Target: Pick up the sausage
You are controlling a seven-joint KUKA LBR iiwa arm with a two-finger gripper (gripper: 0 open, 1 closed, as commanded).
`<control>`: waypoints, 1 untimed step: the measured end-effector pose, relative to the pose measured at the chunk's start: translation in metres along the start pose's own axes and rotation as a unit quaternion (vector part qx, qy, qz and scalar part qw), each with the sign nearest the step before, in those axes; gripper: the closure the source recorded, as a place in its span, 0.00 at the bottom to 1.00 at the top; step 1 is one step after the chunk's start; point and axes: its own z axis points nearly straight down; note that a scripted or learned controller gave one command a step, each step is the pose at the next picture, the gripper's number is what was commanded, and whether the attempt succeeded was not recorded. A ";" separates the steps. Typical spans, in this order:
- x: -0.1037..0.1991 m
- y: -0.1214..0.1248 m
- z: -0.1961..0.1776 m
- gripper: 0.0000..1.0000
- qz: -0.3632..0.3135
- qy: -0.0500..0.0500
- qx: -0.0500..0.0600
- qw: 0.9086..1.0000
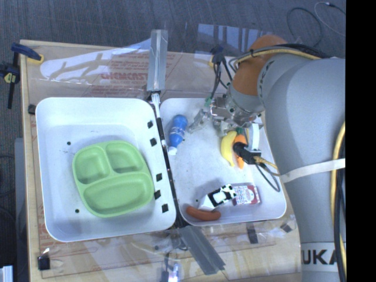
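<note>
- We see the sausage point(203, 214) lying flat near the lower edge of the right bin point(194, 157), just left of centre at the bottom of the frame, close against the bin's lower wall.
- The end effector point(235, 117) hangs over the upper part of that bin, well apart from the sausage. We cannot tell how wide it stands or whether it has anything; cables and the wrist crowd it.
- The arm point(305, 128) reaches in from the right of the frame, so we judge it must travel down toward the lower wall for the sausage.
- Count in the right bin: one sausage, one banana point(227, 147) with an orange carrot-like piece point(239, 151) beside it, one blue bottle point(177, 131) near the divider, one small carton point(234, 195) just above the sausage.
- The left bin point(59, 134) carries one green divided plate point(113, 178) with three compartments.
- Two bins sit side by side on the bench point(76, 69), presumably to keep loose items within reach.
</note>
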 end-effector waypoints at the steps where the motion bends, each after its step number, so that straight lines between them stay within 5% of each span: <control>1: 0.000 0.000 0.000 0.00 0.000 0.000 0.000 1.000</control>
